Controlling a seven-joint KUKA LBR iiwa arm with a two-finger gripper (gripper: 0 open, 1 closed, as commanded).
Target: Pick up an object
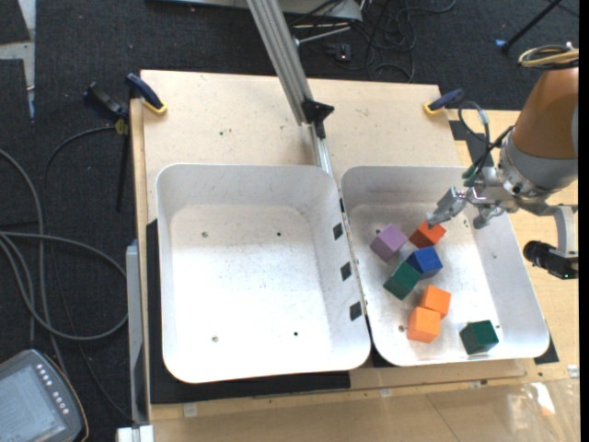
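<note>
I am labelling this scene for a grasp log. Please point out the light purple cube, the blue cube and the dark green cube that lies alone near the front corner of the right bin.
Light purple cube (pixel 390 240), camera view, top face.
Blue cube (pixel 426 261), camera view, top face.
Lone dark green cube (pixel 479 336), camera view, top face.

Probably a robotics lab: clamped bench (pixel 276 118), floor cables (pixel 55 274).

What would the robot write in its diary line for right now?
gripper: over right bin, beside red block | holding: nothing seen | blocks: seven in right bin | pick: not yet done
</note>
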